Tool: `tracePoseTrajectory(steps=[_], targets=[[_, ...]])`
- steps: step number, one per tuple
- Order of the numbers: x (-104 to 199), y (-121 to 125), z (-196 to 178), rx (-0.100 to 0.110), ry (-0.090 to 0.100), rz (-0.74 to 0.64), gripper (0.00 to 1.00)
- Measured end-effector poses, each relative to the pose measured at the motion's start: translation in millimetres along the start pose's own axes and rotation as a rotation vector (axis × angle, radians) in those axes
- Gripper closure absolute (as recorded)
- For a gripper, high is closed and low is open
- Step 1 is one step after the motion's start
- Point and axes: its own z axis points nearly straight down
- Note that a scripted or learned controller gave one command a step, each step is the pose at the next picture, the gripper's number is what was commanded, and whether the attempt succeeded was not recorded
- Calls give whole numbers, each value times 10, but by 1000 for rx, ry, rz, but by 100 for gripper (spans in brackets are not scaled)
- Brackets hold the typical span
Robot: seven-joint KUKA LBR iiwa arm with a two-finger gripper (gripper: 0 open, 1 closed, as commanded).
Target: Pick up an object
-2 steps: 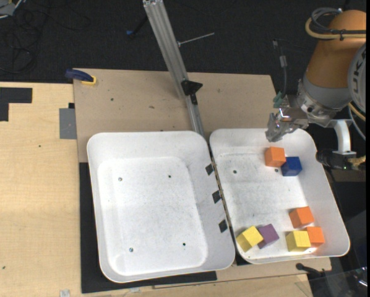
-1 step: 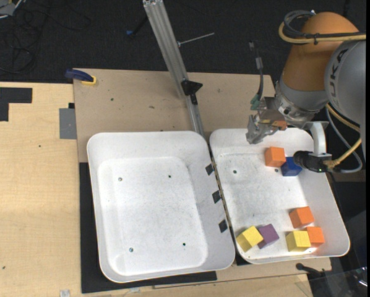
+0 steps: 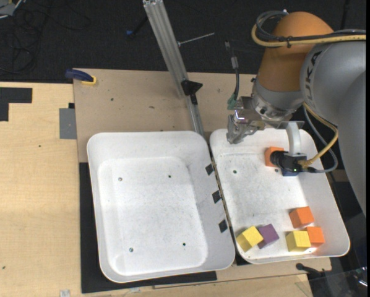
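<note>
Gripper (image 3: 237, 135) poised at right bin's (image 3: 336, 228) far rim; state of fingers cannot be told. Cubes (image 3: 301, 216) lie well nearer the camera; a centred descent is advised.

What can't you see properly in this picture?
- Orange block in the right bin, camera view: partly covered by a black part of the wrist.
- Gripper: too small and dark to make out clearly.
- Orange cube: partly behind the yellow cube.
</note>
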Motion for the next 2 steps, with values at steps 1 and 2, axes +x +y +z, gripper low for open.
tracePoseTrajectory(steps=[1, 2], targets=[[598, 70, -34, -3, 0, -1, 100], [1185, 118, -56, -3, 0, -2, 100]])
